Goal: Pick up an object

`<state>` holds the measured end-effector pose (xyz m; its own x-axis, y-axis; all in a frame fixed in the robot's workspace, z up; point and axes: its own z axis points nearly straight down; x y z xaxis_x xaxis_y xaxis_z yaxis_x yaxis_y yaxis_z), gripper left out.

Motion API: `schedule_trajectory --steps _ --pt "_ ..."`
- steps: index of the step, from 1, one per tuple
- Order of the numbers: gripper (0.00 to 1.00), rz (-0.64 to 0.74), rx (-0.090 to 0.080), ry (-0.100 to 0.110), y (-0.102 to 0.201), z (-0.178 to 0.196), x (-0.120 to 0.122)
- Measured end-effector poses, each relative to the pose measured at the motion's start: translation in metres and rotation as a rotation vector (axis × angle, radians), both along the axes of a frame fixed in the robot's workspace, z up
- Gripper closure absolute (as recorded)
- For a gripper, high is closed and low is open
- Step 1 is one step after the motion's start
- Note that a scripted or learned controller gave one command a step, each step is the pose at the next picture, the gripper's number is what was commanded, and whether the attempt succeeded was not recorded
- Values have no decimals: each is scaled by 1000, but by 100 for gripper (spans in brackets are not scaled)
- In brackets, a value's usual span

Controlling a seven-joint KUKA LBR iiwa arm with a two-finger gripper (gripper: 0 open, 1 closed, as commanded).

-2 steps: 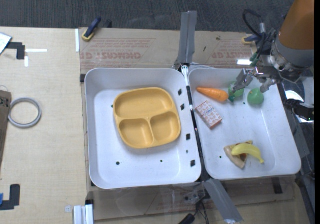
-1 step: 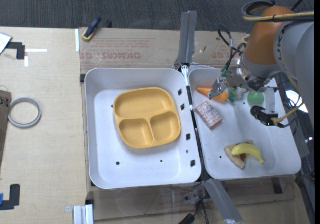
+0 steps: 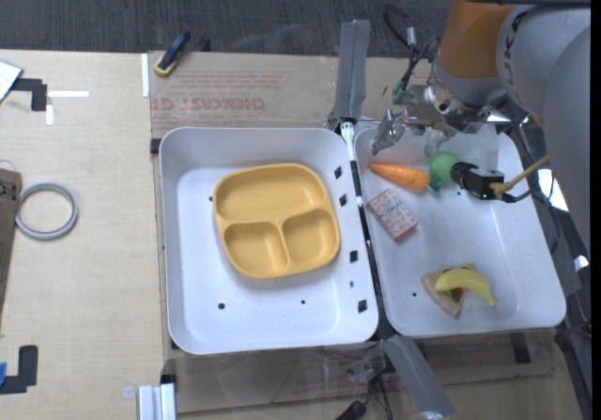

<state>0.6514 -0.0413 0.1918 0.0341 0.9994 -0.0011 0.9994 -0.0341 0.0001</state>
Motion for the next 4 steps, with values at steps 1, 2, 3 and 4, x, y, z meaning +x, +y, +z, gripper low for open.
schedule_trajectory --steps 1,2,3,4 --pt "0 92 0 3 -12 -1 -45" --pt "0 142 1 3 32 -1 -64" --pt "0 -138 -1 2 -42 -1 -4" --pt "0 20 0 -1 -61 -99 8"
